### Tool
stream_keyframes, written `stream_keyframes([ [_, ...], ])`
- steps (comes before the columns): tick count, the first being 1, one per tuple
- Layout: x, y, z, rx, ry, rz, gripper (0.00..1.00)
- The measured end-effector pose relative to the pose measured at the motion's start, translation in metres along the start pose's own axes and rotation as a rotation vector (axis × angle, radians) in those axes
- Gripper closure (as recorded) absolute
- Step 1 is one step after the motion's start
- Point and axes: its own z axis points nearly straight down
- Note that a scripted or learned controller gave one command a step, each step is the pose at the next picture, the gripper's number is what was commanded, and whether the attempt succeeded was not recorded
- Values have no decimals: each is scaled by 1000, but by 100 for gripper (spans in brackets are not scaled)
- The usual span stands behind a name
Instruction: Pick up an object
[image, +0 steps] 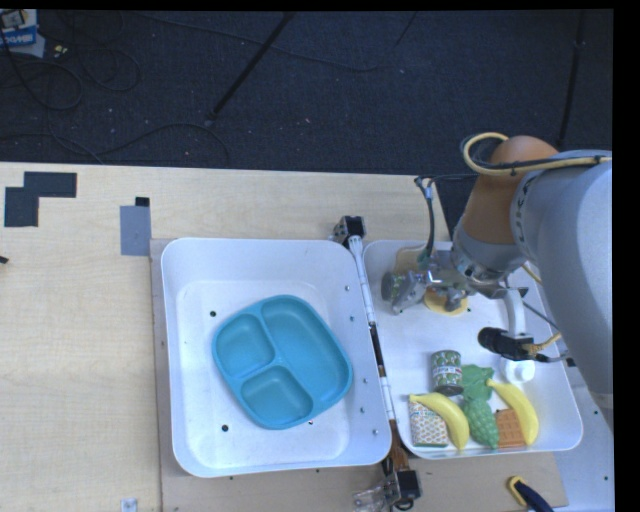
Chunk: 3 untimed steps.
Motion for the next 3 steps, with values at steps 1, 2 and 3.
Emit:
stream_keyframes([
  [1,33,4,-1,-20,-6,4,0],
  [2,34,3,-8,-12,-4,0,100],
  [3,86,-68,-150,-19,-7,5,100],
])
